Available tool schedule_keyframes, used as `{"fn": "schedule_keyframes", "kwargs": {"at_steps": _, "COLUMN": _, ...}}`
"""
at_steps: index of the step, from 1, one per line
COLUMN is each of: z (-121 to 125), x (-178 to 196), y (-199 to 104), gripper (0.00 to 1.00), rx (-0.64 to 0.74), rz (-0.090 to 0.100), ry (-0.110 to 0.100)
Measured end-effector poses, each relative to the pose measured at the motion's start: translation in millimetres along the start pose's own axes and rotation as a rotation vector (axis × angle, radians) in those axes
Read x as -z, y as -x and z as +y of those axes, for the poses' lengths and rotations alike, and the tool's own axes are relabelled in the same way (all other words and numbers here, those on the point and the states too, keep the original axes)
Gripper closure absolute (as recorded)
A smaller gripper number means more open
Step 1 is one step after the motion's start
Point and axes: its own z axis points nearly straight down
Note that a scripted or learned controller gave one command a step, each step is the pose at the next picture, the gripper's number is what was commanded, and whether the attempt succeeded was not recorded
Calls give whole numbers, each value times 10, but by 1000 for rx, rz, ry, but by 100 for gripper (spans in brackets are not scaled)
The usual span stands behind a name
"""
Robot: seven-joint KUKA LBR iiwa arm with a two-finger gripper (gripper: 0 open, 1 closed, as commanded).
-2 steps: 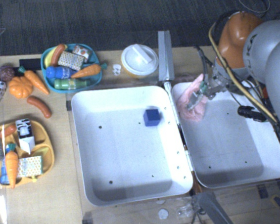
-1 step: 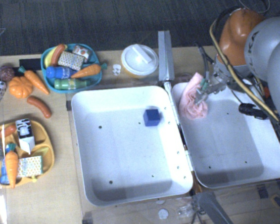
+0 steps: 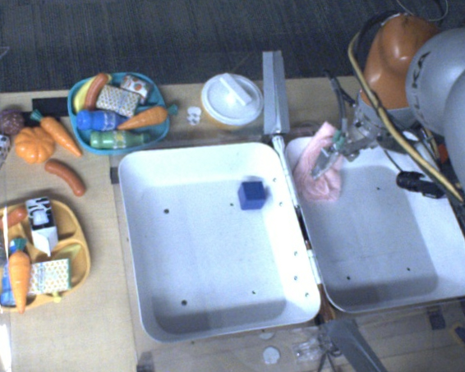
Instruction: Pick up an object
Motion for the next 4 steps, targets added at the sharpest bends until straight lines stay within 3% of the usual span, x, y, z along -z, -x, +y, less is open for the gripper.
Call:
{"fn": "schedule_keyframes", "kwargs": {"at_steps": 1, "z": -16, "x": -123, "y": 19, "gripper": 0, "rx": 72, "rz": 2, "ry": -6}}
{"fn": "schedule_keyframes", "kwargs": {"at_steps": 2, "z": -81, "x": -173, "y": -32, "gripper": 0, "rx": 87, "rz": -5, "ry": 5}}
{"fn": "schedule_keyframes", "kwargs": {"at_steps": 3, "z": -198, "x": -198, "y": -170, "gripper": 0, "rx": 210, "rz": -3, "ry": 14}}
{"fn": "schedule_keyframes", "kwargs": {"at_steps": 4, "z": -175, "x": -87, "y": -186, "gripper": 100, "rx": 211, "rz": -1, "ry": 17}}
